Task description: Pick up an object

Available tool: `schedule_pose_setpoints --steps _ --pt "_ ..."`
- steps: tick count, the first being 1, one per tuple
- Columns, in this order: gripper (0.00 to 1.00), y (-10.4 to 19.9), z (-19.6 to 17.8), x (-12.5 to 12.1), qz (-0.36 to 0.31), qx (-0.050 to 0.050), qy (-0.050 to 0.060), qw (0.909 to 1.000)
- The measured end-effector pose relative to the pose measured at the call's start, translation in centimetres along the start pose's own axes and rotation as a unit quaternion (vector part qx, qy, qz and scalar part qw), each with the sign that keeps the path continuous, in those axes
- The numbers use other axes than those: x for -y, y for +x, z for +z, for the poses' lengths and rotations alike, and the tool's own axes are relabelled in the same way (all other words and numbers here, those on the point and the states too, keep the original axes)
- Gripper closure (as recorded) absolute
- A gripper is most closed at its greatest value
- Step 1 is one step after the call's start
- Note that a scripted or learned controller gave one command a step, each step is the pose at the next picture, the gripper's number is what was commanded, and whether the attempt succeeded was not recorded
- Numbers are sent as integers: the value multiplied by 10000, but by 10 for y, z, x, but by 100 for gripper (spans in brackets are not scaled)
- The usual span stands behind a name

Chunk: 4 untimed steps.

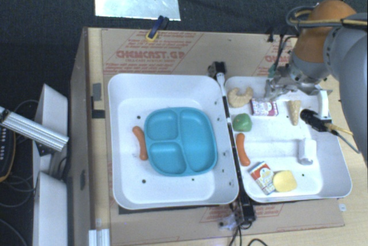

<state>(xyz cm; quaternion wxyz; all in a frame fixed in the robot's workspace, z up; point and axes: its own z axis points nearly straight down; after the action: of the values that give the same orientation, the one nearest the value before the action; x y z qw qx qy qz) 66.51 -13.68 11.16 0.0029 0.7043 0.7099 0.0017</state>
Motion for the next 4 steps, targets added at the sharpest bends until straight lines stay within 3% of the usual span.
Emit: schedule_pose_setpoints --steps 1,2,3,4 --pt "0 0 0 0 -3 0 2 10000" --pt "0 36 -7 -5 13 -13 15 10000" --pt "0 49 20 16 15 43 -16 10000" --pt "0 33 25 0 -1 -33 169 9999"
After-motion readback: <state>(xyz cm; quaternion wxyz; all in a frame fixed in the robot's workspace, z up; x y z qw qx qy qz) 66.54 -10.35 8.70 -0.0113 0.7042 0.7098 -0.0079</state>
